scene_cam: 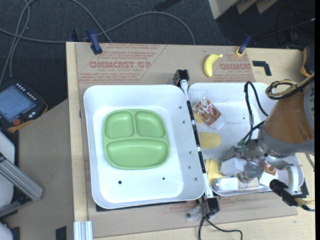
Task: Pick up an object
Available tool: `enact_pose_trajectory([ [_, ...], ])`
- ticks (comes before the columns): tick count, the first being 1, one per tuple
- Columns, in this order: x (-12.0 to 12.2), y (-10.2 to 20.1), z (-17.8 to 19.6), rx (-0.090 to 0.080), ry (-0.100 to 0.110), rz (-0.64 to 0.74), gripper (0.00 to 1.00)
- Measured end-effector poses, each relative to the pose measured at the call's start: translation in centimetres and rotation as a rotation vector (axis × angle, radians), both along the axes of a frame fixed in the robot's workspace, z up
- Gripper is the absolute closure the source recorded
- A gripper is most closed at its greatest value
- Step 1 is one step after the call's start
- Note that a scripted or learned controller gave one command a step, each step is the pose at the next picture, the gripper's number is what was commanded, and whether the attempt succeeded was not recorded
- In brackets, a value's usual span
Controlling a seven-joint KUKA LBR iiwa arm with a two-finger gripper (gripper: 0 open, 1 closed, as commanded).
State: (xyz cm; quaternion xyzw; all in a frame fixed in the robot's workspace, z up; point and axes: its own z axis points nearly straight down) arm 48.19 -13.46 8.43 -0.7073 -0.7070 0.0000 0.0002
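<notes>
Two white bins sit side by side on my bench (125,64). The left bin (95,134) holds a green tray (135,138) with three compartments, lying flat near its middle. The right bin (227,91) holds the loose objects. A red-and-white packet (206,111) lies toward the far left of that bin; nearer the camera, a pale yellow piece (210,140) rests beside the wall shared with the other bin. Another yellow piece (213,170) lies at the near left corner, touching a white tube (226,183) that runs along the near wall. A banana (211,64) lies outside the bins on the bench, just beyond the right bin's far rim.

My arm (290,121) comes in from the right and covers much of the right bin. My gripper (248,168) hangs low over the cluttered near end, just right of the yellow piece and above the tube and a patterned packet (249,184). Black cable (247,104) loops over the bin beside my wrist. From this angle I cannot tell how my jaws stand, nor whether anything sits between them.
</notes>
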Motion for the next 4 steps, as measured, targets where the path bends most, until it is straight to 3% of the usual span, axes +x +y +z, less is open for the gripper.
enact_pose_trajectory([
  [1, 9.7, -2.0, 0.1, -0.001, -0.001, 0.001, 0.00],
  [2, 11.9, 4.3, 0.0, 0.000, -0.002, 0.002, 0.00],
  [3, 17.3, 3.8, -0.6, 0.001, 0.057, 0.005, 0.00],
  [4, 17.5, -3.5, -0.6, 0.006, 0.044, 0.004, 0.00],
])
